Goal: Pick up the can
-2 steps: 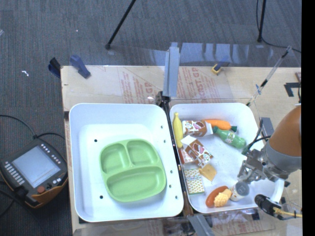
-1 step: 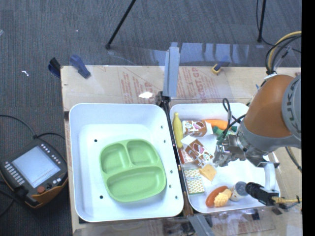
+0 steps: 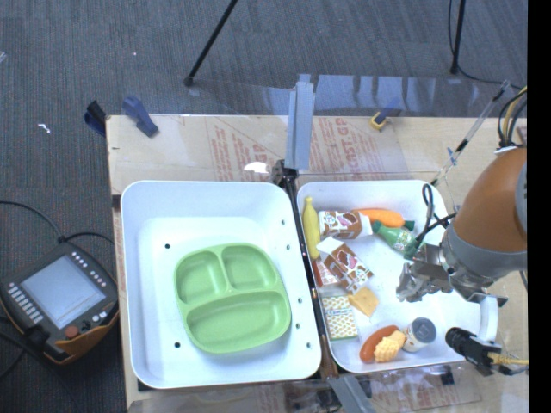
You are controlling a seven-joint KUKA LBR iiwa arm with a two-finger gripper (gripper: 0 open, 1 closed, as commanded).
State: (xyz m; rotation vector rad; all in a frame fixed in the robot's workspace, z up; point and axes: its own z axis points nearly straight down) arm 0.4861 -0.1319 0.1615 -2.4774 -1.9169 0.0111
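- Can (image 3: 422, 331): a small silver-topped one lies in the right bin (image 3: 435, 194), close to its near wall, just beside a corn cob on an orange dish (image 3: 385, 344).
- Its round end faces up toward the camera, so I judge that its long axis runs roughly vertical; its side wall is too foreshortened to be sure, and it may lean a little.
- Hand (image 3: 419, 282) hangs over the right bin, up and slightly left of the can and apart from it, with nothing visibly held. Whether it is spread or clenched I cannot tell from this angle.
- Risk: the corn and dish crowd the can's left side, so a finger coming down there could land on them or push the can away.
- Risk: the bin's near wall is close behind the can, leaving little room for a finger on that side; a knock could tip the can.
- Risk: a yellow wedge (image 3: 365, 301) and a green bottle (image 3: 398, 238) lie near the hand, and a misjudged descent could close on one of those instead.
- Left bin (image 3: 155, 205) holds a green divided plate (image 3: 232, 297), well apart from all this.
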